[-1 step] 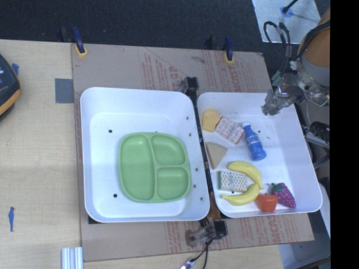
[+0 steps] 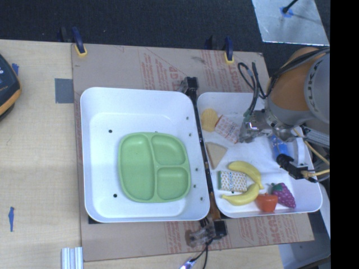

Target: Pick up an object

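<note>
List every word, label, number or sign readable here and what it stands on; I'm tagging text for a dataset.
Nothing can be quoted with certainty.
Red print repeats across the brown cardboard sheet: too blurred to read.
Small green-and-white packet beside the banana: print too small.
Red-and-white wrapper: markings blurred.
Green divided plate: no text seen.

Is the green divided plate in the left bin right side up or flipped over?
Right side up. The green divided plate lies flat in the left bin, its three compartments facing upward with raised dividers visible between them.
</note>
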Available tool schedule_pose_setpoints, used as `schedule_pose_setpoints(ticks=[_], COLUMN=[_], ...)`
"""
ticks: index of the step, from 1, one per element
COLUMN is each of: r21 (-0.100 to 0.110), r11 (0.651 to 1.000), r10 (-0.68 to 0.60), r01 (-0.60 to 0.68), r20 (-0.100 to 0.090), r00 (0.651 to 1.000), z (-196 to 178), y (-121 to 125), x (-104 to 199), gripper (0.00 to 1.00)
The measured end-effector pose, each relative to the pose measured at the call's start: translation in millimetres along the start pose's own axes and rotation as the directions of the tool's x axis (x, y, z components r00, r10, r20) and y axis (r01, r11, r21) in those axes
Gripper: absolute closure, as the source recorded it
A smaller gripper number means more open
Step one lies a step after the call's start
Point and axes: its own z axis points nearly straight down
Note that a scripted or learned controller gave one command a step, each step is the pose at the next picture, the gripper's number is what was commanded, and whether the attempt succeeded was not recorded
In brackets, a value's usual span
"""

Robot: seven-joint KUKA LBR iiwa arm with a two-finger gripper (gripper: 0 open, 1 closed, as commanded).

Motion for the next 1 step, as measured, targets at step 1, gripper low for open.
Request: schedule_pose_setpoints(ticks=[1], r21=[0.003], r11=[1.0], r10=[0.002], r01=[-0.002], r20=[-0.001], r00=[1.0], z=[-65.5], y=[37.5], x=[-55.8], gripper=[0.0])
